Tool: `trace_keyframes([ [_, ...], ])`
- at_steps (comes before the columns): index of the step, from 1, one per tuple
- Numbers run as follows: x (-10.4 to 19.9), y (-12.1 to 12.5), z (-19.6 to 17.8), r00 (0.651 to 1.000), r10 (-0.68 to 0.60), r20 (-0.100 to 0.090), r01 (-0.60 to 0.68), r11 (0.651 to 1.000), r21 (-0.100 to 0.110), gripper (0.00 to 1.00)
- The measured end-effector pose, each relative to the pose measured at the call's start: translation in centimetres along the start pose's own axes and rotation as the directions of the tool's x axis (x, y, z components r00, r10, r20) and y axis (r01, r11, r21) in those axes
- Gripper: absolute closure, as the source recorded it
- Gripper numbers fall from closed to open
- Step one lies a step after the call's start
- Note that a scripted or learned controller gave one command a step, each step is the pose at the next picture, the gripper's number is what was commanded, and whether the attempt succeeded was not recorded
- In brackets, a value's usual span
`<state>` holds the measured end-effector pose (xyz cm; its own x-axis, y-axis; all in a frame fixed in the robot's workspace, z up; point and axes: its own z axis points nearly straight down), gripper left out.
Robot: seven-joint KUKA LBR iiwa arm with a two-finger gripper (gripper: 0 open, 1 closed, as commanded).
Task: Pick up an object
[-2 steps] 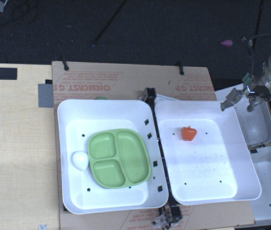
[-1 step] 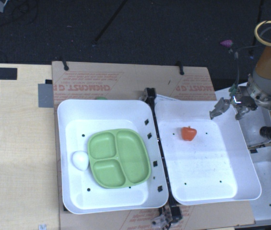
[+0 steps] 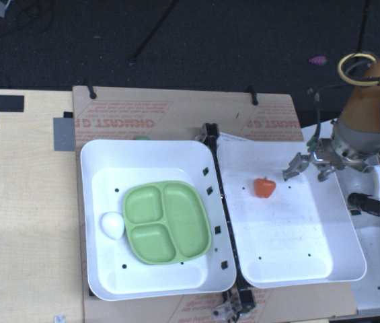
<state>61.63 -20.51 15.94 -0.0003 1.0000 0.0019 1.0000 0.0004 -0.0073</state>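
Observation:
A small red-orange object lies in the right bin, toward its upper middle. My gripper hangs over the same bin's upper right, a little to the right of and above the red object. Its fingers are spread apart, with nothing between them. In the left bin, a white egg-like ball rests against the left side of a green divided plate.
The arm's orange band and grey wrist come in over the right bin's upper right rim. A black clamp strip runs between the two bins. Cardboard lies under both bins, with pale wood bench to the left.

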Motion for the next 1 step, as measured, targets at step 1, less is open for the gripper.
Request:
trace_keyframes([
  [1,-0.27,-0.85,5.90,1.000,0.000,0.000,0.000,1.000,0.000,0.00],
])
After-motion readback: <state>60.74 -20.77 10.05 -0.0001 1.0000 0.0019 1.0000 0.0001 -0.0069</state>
